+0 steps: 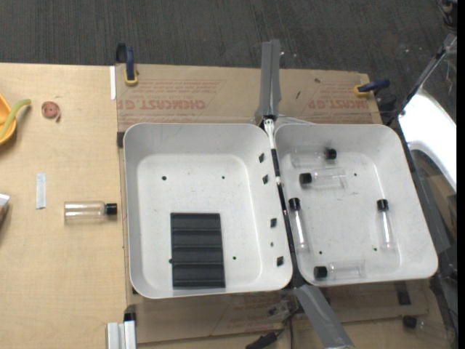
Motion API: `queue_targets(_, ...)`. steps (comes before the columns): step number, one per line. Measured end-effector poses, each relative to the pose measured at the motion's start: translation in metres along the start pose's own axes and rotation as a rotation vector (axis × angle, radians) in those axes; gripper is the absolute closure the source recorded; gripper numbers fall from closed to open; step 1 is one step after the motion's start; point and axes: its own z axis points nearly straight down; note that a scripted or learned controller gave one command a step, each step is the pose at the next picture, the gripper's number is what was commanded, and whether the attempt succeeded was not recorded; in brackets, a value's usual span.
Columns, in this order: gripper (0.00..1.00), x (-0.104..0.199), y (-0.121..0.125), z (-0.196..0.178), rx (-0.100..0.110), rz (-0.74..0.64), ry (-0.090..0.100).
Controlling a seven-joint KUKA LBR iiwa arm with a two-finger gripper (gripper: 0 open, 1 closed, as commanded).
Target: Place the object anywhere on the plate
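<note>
Here, the dark ribbed plate [196, 249] lies in the left bin [138, 195]. Five clear black-capped vials [296, 224] lie well to the plate's right, in the right bin [407, 195]. Whether the gripper is released or clenched cannot be told.

The bench [65, 267] is made of pale wood. A big sheet of brown cardboard [240, 97] lies flat on it, with red letters along the top. A blue clip [125, 62] holds one top corner of the cardboard, and a yellow clip [369, 88] holds the other. Two white bins sit side by side on the cardboard, touching in the middle: the left bin [145, 140] and the right bin [396, 147]. On the bare wood lies a clear bottle [89, 210] with a black cap, on its side near the left bin. Beside it lies a small white strip [41, 191]. Higher up sit a little round pink thing [49, 110] and an orange bowl [6, 122] at the edge.
</note>
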Motion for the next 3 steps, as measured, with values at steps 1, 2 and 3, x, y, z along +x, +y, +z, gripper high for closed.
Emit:
queue_targets(1,0.00,-0.076,0.000,0.000,0.001,0.004,-0.001)
queue_targets(2,0.00,-0.006,0.013,0.000,0.001,0.000,-0.002)
queue_targets(3,0.00,-0.060,0.003,-0.001,0.001,0.004,0.000)
